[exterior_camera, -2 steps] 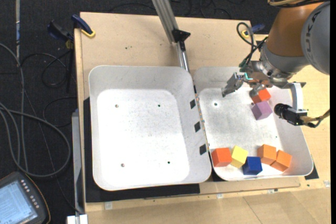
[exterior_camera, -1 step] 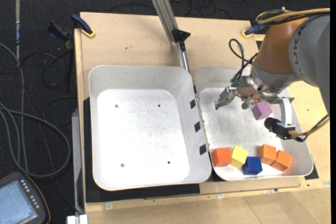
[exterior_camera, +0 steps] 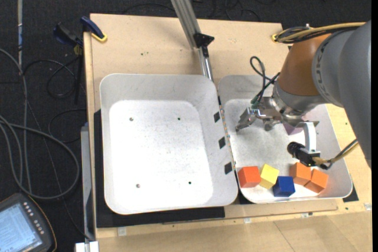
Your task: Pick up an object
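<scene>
Overhead, fingers state unclear above right bin, colored blocks along its near edge, no legible writing

Two bins side by side on the tabletop: left bin, right bin. Five blocks cluster along the right bin's lower edge; gripper above them.

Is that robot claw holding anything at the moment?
No. The gripper hangs over the right bin with nothing between its fingers; the blocks lie at the bin's near edge.
</scene>
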